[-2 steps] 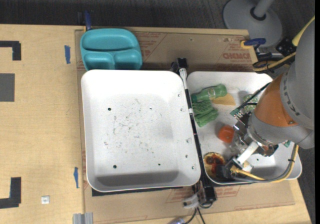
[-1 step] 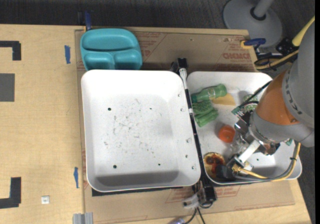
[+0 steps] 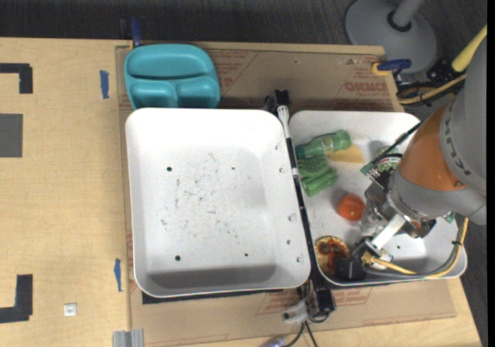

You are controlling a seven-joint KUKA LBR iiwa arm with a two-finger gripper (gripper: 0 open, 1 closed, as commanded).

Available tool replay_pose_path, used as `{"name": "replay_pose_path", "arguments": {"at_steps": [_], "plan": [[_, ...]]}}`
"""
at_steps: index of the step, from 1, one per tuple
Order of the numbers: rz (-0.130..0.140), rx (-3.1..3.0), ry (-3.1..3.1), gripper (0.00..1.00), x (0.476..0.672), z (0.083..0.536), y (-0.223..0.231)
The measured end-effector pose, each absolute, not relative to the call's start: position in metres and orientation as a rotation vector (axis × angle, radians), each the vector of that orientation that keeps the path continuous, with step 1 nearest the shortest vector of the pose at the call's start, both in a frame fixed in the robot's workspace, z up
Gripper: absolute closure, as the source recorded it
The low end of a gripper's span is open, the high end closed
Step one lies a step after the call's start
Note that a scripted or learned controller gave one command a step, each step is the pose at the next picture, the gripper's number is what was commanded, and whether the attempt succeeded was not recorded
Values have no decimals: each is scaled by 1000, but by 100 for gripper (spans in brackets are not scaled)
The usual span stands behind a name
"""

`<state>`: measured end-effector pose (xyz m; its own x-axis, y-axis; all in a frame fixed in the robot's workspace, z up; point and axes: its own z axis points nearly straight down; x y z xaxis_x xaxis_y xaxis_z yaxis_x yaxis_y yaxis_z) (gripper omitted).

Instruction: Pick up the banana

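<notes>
A small yellow-brown spotted thing, likely the banana, lies in the near left corner of the right bin; part of it is hidden by the robot's hardware. My gripper hangs low over the middle of this bin, just right of a red tomato and up and to the right of the banana. The grey wrist with its orange band covers the bin's right side. Nothing can be seen held.
Two green vegetables and a pale yellow wedge lie at the far side of the right bin. The left bin stands alongside. A teal divided tray sits behind it.
</notes>
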<state>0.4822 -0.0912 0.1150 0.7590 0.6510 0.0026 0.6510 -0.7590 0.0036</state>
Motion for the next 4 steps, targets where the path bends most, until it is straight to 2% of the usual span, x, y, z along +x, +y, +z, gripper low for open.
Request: {"name": "replay_pose_path", "arguments": {"at_steps": [4], "plan": [[2,2941,1101,100,484,153,-90]]}}
